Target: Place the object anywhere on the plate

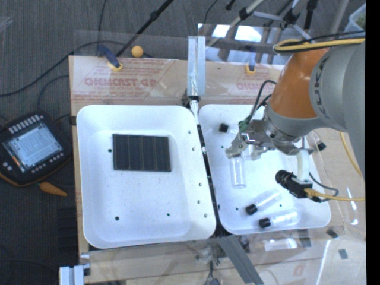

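Note:
A dark ribbed rectangular plate (pixel 141 152) lies flat in the left bin (pixel 95 218). Several clear vials with black caps lie in the right bin (pixel 221 212): one (pixel 238 174) near the bin's middle, two more (pixel 264 200) (pixel 279 219) toward the front. My gripper (pixel 245 152) hangs over the right bin just behind the middle vial, its two pale fingers (pixel 234 149) apart and nothing between them. The vial's far end sits right below the fingertips.
A small black cap (pixel 223 127) rests at the back of the right bin. A black connector with a yellow cable (pixel 292 183) hangs off the arm over the bin's right side. The ridge between the bins (pixel 205 165) separates gripper and plate.

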You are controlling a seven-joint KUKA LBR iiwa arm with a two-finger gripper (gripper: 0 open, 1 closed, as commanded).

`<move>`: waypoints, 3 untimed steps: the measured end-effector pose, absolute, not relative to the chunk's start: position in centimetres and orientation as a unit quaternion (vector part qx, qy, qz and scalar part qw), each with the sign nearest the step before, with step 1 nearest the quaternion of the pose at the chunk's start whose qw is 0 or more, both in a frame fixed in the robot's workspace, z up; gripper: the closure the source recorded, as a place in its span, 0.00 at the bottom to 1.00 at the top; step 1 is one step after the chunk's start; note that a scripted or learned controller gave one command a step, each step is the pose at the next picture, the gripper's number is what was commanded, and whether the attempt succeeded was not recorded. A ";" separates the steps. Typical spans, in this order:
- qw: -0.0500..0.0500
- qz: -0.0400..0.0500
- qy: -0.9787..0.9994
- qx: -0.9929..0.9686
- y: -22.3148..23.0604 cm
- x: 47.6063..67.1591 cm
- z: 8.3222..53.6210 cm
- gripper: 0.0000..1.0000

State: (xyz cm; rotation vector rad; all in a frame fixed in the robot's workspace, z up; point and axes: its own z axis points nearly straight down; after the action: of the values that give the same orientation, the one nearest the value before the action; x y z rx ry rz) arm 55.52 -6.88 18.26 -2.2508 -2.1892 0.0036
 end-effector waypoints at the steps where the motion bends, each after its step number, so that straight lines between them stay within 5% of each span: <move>1: 0.001 0.000 -0.865 -0.502 -0.5 57.6 21.0 1.00; 3: 0.000 0.001 -0.883 -0.469 16.3 60.6 23.7 1.00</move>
State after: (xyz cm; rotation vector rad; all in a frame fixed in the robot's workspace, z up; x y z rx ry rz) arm 60.61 16.32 23.69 -1.4728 -2.7743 0.0018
